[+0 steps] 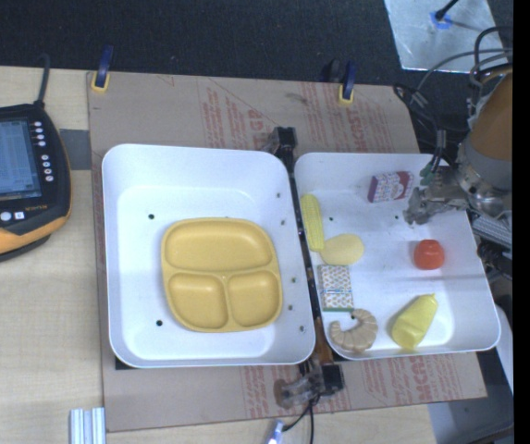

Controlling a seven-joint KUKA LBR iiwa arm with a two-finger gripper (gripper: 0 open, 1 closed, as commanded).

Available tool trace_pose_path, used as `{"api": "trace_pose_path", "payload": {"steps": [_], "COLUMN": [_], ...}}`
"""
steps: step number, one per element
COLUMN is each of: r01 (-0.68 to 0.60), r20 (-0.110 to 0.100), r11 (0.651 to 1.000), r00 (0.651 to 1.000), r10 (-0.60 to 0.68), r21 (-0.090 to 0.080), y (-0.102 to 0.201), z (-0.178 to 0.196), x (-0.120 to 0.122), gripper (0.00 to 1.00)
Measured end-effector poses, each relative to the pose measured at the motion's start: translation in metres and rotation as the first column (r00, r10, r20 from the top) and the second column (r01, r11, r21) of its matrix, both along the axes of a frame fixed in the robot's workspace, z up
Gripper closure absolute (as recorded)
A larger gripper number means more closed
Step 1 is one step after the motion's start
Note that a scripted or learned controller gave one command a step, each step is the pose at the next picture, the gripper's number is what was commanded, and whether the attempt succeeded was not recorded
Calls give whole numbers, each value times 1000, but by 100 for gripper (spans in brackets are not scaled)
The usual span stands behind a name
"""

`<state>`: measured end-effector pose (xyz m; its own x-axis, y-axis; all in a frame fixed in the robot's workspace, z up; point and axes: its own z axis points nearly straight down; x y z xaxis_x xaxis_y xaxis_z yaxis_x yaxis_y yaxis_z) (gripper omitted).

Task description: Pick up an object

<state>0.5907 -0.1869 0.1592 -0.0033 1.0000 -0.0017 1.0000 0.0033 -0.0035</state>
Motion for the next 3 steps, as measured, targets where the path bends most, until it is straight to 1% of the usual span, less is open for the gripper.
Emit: {"api": "trace_pose_path", "payload": {"steps": [1, 2, 3], "r01": [0, -1, -3], "r20": [0, -1, -1], "r11": [1000, 1000, 1000], "r00": [1000, 1000, 1000], "r10": [0, 1, 3], "r21": [0, 1, 1], "y": [0, -25, -25], "z": [0, -10, -68], "x": [0, -22, -52], "gripper": [0, 0, 0]}}
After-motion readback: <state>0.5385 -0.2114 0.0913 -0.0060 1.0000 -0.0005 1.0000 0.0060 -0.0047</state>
